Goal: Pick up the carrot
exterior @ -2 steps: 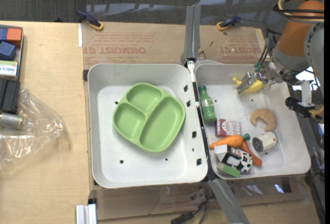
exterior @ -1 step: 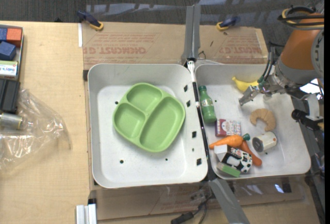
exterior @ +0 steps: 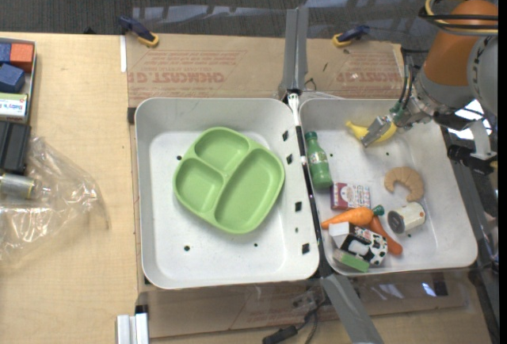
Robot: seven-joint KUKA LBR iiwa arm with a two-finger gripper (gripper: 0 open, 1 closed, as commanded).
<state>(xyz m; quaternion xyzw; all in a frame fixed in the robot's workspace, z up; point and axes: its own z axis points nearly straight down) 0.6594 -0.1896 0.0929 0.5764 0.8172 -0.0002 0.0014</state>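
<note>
Carrot [exterior: 352, 217] wedged among toys, right bin front | end effector [exterior: 379, 132] over banana [exterior: 366, 131], well apart | my read: grip state unclear

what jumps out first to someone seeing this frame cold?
Probably the bright green divided plate, alone in the middle of the left bin. Next, the clutter in the right bin: a green bottle by its left wall and the orange carrot near the front among small packages. The gripper sits at the back of that bin, right at a yellow banana, far from the carrot.
</note>
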